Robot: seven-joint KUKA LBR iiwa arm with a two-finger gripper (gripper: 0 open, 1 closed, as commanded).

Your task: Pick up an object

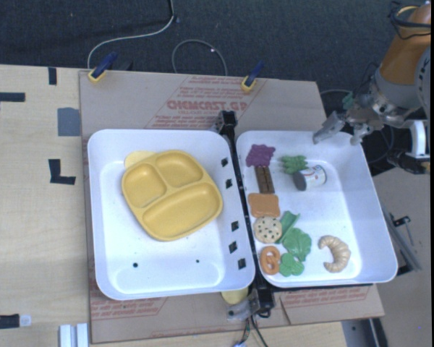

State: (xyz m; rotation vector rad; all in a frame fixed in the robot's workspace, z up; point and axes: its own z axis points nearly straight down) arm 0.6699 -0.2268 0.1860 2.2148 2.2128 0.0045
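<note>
The right bin [362,194] holds several toy foods: purple grapes [260,154], a brown chocolate bar [264,179], a green broccoli piece [294,164], a small white and grey can [308,177], a toast slice [264,204], a round cookie [267,229], a pretzel [269,259], green leafy pieces [295,246] and a croissant [335,253]. My gripper [341,130] hovers at the bin's far right corner, open, with nothing between its fingers. It stands clear of all the toys.
The left bin [108,266] holds a yellow divided plate [172,194]. Black clips run along the seam [235,215] between the bins. Cables lie on the dark floor beyond the cardboard sheet [195,103]. Blue and yellow clamps [101,67] grip its far edge.
</note>
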